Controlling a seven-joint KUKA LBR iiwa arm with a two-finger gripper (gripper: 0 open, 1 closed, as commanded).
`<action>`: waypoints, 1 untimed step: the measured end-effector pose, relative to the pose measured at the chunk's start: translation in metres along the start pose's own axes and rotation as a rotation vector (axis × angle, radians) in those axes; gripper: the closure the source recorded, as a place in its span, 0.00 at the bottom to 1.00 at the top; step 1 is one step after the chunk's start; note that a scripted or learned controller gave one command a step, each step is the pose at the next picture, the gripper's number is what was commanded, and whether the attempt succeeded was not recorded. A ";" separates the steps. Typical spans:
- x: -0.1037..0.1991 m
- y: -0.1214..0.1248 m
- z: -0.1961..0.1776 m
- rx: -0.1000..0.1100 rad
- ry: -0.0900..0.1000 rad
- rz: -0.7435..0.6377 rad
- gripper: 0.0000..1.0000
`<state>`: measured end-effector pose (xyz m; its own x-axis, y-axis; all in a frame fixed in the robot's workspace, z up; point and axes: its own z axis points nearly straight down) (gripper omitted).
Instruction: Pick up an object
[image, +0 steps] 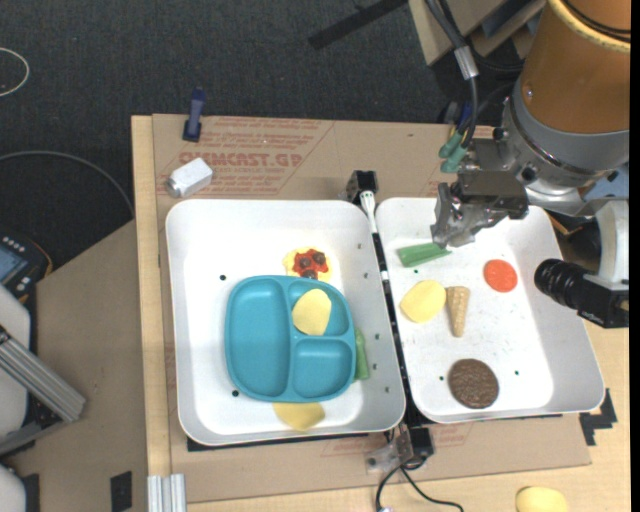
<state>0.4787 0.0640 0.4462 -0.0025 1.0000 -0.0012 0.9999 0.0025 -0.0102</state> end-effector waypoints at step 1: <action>0.049 0.000 -0.052 -0.017 0.004 -0.004 1.00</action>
